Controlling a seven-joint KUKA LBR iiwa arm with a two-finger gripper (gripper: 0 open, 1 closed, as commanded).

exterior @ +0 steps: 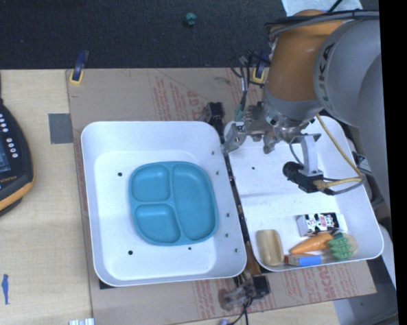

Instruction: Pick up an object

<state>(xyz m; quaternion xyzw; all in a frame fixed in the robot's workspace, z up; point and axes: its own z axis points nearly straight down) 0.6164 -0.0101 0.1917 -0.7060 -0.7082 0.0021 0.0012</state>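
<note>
The toy carrot point(311, 244) lies well below my gripper point(251, 136), which holds nothing yet, fingers maybe spread but I cannot tell, so next I must go down there.

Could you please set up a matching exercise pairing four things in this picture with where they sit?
Things:
1. blue plate
2. toy carrot
3. handheld controller
4. tool

Places:
A. front right corner of the right bin
B. on the bench, left of both bins
C. middle of the left bin
D. above the right bin's far left corner

Pairs: 1-C, 2-A, 3-B, 4-D
</note>
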